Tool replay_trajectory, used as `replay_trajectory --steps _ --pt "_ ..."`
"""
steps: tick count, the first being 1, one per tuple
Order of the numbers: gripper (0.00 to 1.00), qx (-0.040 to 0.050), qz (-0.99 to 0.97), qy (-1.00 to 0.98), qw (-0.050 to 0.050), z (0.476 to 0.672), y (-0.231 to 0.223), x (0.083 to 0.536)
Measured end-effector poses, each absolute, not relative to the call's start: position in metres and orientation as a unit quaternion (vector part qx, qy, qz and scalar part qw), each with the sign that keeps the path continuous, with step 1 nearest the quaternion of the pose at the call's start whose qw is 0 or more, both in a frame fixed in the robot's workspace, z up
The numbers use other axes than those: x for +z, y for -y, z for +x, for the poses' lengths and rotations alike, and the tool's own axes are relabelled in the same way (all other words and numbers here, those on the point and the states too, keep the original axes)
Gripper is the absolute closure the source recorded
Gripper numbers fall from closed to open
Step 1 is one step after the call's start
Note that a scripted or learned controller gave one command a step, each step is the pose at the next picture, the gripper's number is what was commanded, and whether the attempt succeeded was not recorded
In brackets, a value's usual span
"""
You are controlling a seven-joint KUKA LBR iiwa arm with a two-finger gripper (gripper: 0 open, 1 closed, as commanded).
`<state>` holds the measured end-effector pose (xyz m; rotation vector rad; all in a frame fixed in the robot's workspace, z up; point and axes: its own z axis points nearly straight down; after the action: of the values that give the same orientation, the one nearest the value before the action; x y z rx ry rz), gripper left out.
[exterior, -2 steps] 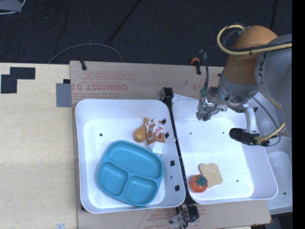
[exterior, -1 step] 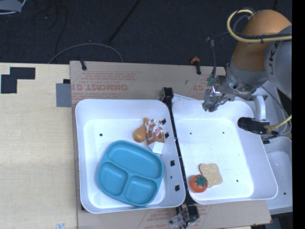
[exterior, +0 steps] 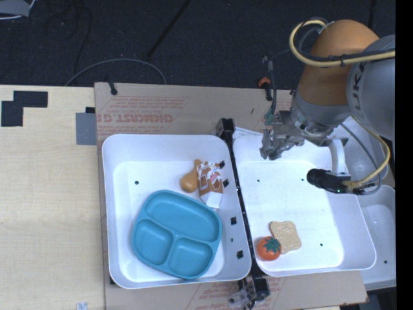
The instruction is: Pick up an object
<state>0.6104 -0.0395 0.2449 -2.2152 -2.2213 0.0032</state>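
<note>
- In the upper part of the right bin (exterior: 361, 237), the tool (exterior: 274, 148) hangs near the back wall — whether it is open or closed, I cannot tell.
- Lower in that bin, a tomato (exterior: 268, 248) touches a toast slice (exterior: 286, 235) — likely targets.
- Risk: closing on both, so one slips out.

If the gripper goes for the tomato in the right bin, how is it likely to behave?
The tomato looks round and glossy, so it may roll or slip from a two-finger pinch. It lies against the toast near the bin's front wall, so a push would probably nudge the toast too. It looks like a light toy.
</note>
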Motion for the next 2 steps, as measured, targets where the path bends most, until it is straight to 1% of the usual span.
replay_trajectory --steps 1,2 --pt "1.0 0.0013 -0.706 0.708 0.002 0.601 -0.006 0.239" --pt "1.0 0.0014 -0.705 0.709 0.002 0.581 -0.058 0.244"
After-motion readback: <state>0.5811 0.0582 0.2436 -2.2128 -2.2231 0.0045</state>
